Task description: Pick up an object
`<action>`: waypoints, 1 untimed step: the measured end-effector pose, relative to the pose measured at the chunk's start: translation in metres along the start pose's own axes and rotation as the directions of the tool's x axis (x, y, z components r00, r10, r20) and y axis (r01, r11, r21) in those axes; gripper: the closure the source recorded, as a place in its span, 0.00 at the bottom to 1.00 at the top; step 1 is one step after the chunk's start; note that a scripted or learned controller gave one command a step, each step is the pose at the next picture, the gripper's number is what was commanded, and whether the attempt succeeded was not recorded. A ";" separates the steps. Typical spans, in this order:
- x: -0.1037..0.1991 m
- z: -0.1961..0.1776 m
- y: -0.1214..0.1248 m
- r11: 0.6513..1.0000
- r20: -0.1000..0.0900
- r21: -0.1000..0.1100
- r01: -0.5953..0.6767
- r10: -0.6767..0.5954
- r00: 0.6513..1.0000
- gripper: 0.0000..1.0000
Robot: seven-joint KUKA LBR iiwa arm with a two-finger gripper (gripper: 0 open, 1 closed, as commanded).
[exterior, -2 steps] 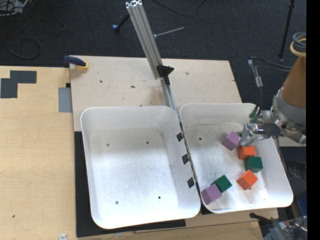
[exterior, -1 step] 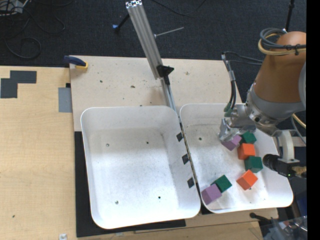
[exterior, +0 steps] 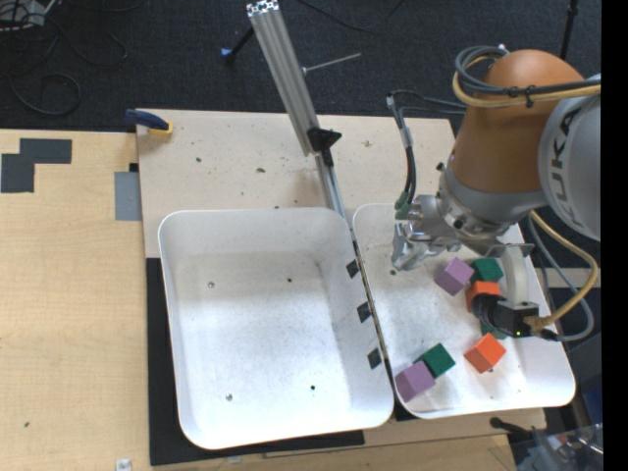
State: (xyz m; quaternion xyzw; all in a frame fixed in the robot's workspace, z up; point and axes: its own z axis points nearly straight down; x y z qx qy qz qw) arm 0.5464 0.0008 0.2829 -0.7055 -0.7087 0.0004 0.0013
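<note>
White plastic bins sit side by side on the table [exterior: 235, 165], and we see the left bin [exterior: 196, 253] with only small dark specks on its floor, so it gives much open room. In the right bin [exterior: 549, 386] all the blocks lie. A purple block [exterior: 453, 276] lies near the far edge, just beside the end effector [exterior: 407, 253], which hangs low over the far left corner of this bin, close to the wall shared with the left bin. We cannot tell if it is spread or pressed together, and we see nothing pinched in it. Beside the purple block lie a green block [exterior: 487, 269] and an orange block [exterior: 483, 288], partly hidden by the arm. Near the front edge lie a second purple block [exterior: 414, 379] touching a second green block [exterior: 439, 359], and a second orange block [exterior: 484, 352] a little apart.
</note>
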 end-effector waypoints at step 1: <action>0.054 0.005 0.019 1.000 0.000 0.000 0.000 0.000 1.000 1.00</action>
